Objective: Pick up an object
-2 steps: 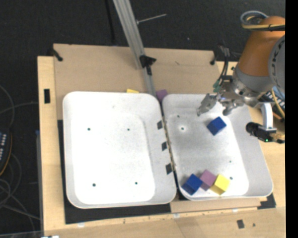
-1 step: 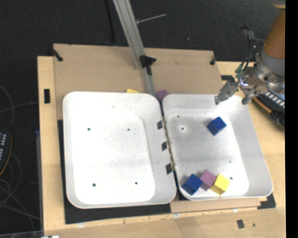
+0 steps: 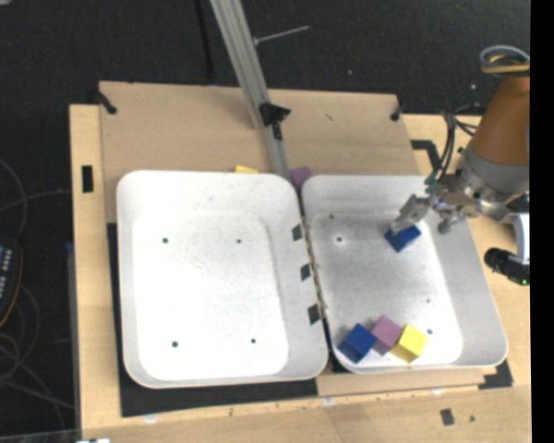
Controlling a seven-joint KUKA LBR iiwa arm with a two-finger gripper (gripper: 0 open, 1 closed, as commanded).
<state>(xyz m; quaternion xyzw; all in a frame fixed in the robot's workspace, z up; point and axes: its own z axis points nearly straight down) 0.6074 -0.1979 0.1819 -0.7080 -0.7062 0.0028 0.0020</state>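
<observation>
A small blue block [image 3: 403,237] lies in the upper part of the right bin [image 3: 462,284]. My gripper [image 3: 423,228] hangs over that bin's far right, reaching in from the right, and its two fingers are spread open. The left fingertip [image 3: 406,220] is right at the blue block's upper edge, but the block is not between the fingers. Along the right bin's front edge sit three more cubes in a row: a blue one [image 3: 357,341], a pink one [image 3: 386,331] and a yellow one [image 3: 411,343].
The left bin [image 3: 138,247] lies beside the right one. A slanted metal pole [image 3: 245,63] comes down to the far edge between the bins. A yellow piece [image 3: 246,169] and a purple piece [image 3: 301,175] lie just behind the bins.
</observation>
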